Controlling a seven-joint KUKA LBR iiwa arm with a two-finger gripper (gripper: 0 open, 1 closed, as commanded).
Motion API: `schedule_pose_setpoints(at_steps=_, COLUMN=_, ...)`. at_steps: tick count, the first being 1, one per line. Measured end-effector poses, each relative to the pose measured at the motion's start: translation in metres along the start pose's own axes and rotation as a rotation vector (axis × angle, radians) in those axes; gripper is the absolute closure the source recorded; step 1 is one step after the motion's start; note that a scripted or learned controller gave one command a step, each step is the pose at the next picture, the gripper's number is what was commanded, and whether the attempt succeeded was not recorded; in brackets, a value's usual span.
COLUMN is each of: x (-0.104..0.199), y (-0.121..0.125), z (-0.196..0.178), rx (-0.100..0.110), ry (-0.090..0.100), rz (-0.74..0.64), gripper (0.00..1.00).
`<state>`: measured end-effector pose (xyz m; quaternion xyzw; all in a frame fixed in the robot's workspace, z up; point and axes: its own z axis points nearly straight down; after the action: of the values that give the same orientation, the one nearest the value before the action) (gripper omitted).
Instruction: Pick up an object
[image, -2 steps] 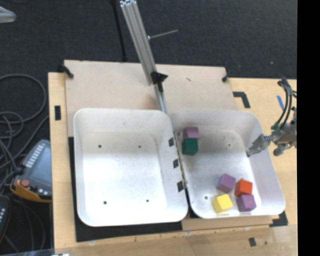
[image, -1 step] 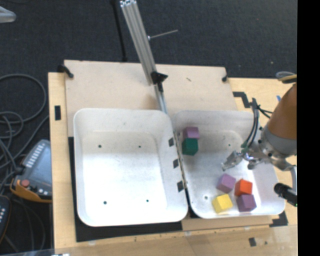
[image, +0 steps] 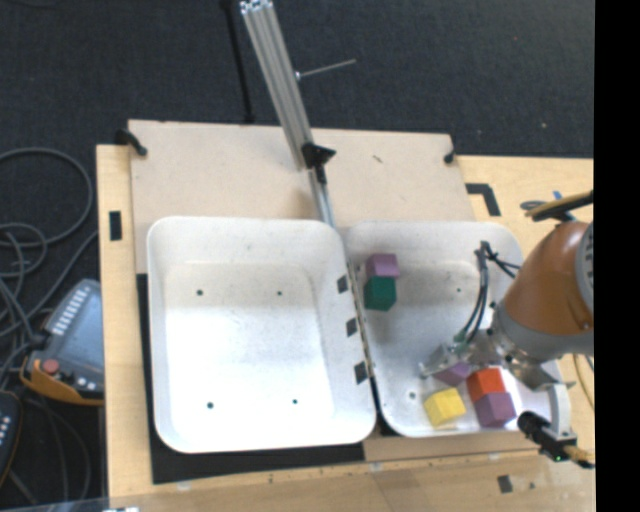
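The right bin (image: 430, 245) holds several small blocks. A purple block (image: 382, 265) and a green block (image: 379, 293) touch each other by the bin's left wall. Near the front edge lie a yellow block (image: 445, 406), an orange block (image: 487, 383) and a purple block (image: 494, 409), close together. My gripper (image: 452, 362) is low over this front group, just above a small purple piece (image: 458, 374) that it partly hides. The arm's orange band (image: 548, 290) covers the bin's right side.
The left bin (image: 250, 240) sits beside the right one, sharing a middle wall (image: 355, 320). A slanted metal pole (image: 285, 90) rises from behind the bins. Cables and a handheld pendant (image: 70, 340) lie off the bench at the left.
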<state>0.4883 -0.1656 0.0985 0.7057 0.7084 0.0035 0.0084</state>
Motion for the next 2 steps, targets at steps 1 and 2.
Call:
schedule_pose_setpoints(at_steps=1, x=-0.002, y=0.002, z=-0.012, rx=-0.008, ry=-0.004, rz=0.008, gripper=1.0)
schedule_pose_setpoints(at_steps=2, x=0.061, y=-0.001, z=-0.1, rx=0.011, ry=0.007, rz=-0.001, gripper=1.0)
